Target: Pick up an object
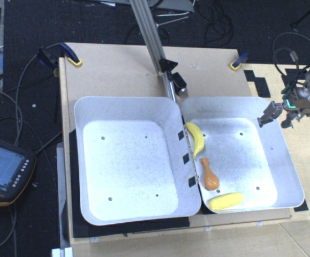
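Observation:
Three objects lie along the left side of the right bin point(283, 159). A yellow banana point(196, 137) rests against the divider. Below it lies an orange drumstick-shaped toy point(209, 174). A yellow lemon-like piece point(226, 201) sits at the bin's front edge. My gripper point(277, 118) hangs at the right bin's far right rim, well away from all three objects. Its two dark fingers point(265, 118) stand spread apart with nothing between them.
The left bin point(82, 143) adjoins the right one. A slanted metal pole point(152, 36) with a black clamp rises behind the bins. Clamps mark the bench's back corners. A handheld control pendant point(2, 167) lies off the bench at the left.

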Tool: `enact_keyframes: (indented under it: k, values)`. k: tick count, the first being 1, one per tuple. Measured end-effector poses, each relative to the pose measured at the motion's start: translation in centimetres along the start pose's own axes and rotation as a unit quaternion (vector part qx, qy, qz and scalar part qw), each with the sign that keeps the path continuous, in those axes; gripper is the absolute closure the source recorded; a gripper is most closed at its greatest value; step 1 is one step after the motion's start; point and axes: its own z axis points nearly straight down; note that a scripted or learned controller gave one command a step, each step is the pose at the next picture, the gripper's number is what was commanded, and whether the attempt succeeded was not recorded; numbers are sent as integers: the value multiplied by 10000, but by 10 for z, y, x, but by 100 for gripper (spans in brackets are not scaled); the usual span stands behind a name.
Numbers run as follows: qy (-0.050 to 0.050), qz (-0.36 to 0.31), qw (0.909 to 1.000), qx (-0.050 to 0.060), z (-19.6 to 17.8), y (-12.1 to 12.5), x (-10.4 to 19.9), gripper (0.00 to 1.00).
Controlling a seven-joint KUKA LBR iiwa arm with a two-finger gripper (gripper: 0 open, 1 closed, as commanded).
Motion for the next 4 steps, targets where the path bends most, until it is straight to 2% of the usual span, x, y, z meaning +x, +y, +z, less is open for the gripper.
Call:
enact_keyframes:
  k: [1, 3, 4]
  values:
    - [0, 0, 10000, 0, 0, 0, 0, 0]
    - [7, -3, 10000, 25, 117, 10, 9, 0]
    - [7, 3, 10000, 27, 176, 3, 4, 0]
